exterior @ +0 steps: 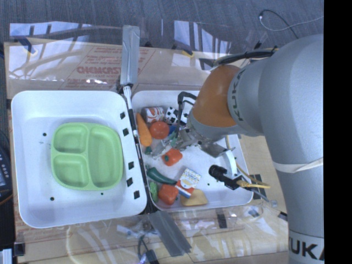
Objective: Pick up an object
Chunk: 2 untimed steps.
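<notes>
**Gripper low over the right bin's clutter, the pick not yet made**

The left bin carries one thing, a green divided plate lying flat at its middle, well apart from the robot.

Every loose object is in the right bin, crowded toward its left wall. An orange carrot lies along that wall. Just beside it sits a red tomato, with a small can and a black-spotted die toward the far-left corner. Nearer the middle lies an orange pepper. A dark green vegetable, a red fruit, a printed packet and a yellow wedge gather along the near edge.

The gripper hangs low between the tomato and the orange pepper, close to both. The orange-banded arm covers the bin's right half and hides much of the tool, so I cannot tell whether the gripper is open or closed, and nothing can be seen held in it.

I judge this to be the reach-and-descend step, with the grasp itself not yet done. The likeliest target is the tomato or the pepper, both sitting on the bin floor. The next move calls for settling squarely over one of them, clear of the carrot and the other neighbours, then closing firmly and lifting straight up. Both are rounded and may roll aside or slip out if caught off centre.
</notes>
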Tool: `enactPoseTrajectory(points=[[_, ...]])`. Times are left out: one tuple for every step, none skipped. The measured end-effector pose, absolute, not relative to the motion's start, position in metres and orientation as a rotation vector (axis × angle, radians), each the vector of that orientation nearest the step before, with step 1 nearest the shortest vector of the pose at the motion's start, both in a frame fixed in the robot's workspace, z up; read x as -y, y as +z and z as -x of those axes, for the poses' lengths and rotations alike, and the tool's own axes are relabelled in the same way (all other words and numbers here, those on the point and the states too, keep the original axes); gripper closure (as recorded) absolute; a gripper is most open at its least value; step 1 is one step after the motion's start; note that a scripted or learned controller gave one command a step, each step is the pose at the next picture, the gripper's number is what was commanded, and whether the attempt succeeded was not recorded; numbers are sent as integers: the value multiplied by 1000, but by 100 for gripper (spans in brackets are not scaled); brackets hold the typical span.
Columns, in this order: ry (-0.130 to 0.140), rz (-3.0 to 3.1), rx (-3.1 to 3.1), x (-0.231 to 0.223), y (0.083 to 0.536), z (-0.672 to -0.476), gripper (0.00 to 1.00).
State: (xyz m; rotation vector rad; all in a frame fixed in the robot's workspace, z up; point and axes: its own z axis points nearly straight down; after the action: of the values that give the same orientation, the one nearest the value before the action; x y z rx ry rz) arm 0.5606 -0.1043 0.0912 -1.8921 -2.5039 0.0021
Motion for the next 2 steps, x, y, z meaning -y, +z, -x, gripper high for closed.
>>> enactPoseTrajectory(points=[[3,1887,2509,104,101,-561,100],[3,1887,2509,104,101,-561,0]])
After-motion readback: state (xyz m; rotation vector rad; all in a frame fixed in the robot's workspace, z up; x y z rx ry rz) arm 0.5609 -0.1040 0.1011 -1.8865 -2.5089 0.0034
